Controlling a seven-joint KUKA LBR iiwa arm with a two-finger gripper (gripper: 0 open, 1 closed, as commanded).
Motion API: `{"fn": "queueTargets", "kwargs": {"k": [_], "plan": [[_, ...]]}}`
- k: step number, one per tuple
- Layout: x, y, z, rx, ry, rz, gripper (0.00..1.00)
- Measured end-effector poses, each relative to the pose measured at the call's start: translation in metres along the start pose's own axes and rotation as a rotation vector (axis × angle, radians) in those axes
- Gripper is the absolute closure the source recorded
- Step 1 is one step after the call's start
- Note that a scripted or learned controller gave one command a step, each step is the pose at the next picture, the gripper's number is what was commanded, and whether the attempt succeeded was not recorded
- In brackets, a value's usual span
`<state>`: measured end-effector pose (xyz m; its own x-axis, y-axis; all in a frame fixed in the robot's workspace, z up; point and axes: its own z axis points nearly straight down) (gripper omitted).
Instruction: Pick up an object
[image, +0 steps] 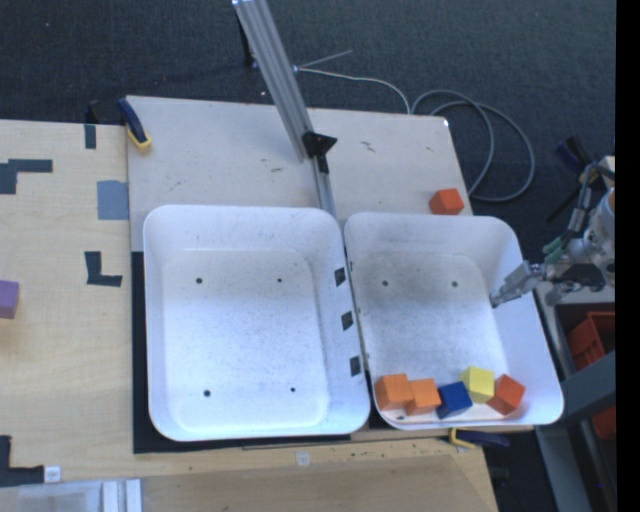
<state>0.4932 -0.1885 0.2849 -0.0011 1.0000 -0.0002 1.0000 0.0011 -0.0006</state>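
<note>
In right bin (430, 235), square blocks (450, 392) huddled, metal claw (508, 285) state unclear

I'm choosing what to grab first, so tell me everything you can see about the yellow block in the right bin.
The small yellow block looks like a matte, solid cube, turned slightly askew. It lies in the near corner of the right-hand shallow white bin, close to the front wall. A blue block touches its left side and a red-orange block its right. Nothing lies on top of it.

Desk (220, 150), pale board: two shallow white bins side by side, left bin (160, 300) and right bin (500, 240); one orange block (447, 202) behind the right bin.
</note>
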Motion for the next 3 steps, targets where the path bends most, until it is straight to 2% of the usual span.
{"fn": "queueTargets", "kwargs": {"k": [1,2,3], "plan": [[0.0,0.0,-0.01,0.0,0.0,-0.002,1.0],[0.056,0.056,0.02,0.001,0.001,-0.007,1.0],[0.027,0.057,0.05,0.004,-0.001,0.002,1.0]]}}
